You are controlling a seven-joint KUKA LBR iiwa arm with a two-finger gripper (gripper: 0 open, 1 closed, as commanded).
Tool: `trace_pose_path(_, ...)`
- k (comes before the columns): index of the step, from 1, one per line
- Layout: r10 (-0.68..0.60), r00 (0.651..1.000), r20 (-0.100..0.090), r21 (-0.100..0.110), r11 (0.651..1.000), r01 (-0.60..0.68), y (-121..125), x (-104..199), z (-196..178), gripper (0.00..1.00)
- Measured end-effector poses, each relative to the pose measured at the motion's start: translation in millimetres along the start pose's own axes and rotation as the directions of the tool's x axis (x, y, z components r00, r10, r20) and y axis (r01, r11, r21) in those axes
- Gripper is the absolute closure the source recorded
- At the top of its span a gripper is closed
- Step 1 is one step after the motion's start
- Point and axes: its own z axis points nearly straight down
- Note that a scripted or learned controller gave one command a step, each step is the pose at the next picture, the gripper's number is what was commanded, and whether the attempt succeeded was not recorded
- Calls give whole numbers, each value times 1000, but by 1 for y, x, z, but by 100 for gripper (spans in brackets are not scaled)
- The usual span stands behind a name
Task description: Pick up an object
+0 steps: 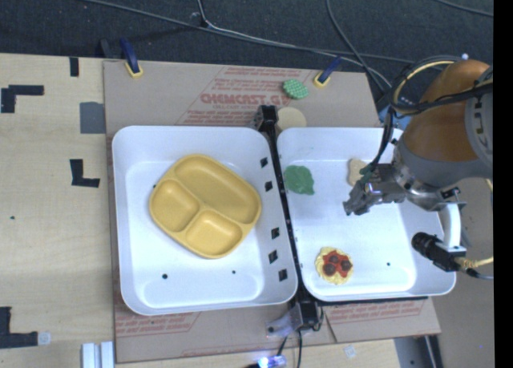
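The gripper (357,203) hangs low over the middle of the right bin (401,278); whether its jaws are apart or together I cannot tell. Just left of it, near the bin's left wall, lies a green leaf-shaped piece (300,179). A pale yellowish item (356,170) sits just beyond the gripper, partly hidden by the arm. A small tart with red berries (334,264) rests toward the near edge. The left bin (136,278) holds a yellow divided tray (205,205).
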Motion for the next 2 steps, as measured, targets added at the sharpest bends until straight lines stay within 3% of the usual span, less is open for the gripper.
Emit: trace_pose_path(2,-4,1000,-2,7,1000,4,26,104,-3,100)
